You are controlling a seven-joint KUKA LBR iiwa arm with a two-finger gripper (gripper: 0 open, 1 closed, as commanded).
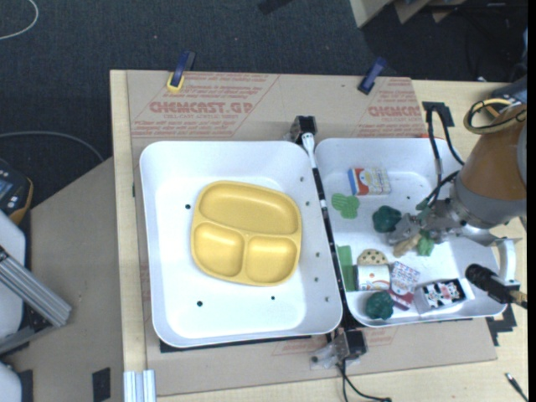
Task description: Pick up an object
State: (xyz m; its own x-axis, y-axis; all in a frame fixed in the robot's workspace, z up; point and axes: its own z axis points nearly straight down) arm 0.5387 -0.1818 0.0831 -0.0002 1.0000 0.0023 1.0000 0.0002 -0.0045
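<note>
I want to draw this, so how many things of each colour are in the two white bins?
Yellow: 1, the divided tray.
Green: 5, the light piece, the dark lump, the strip, the bit by the gripper, the dark lump.
Printed white packets or cards: 4.
Total: 10, though the crowded bin is hard to read.

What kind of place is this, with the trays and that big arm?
Probably a robotics lab test bench. A grey-and-orange robot arm reaches into the right white bin of small toy-like items, a yellow divided plate lies in the left bin, and cables trail over a clamped board.
</note>
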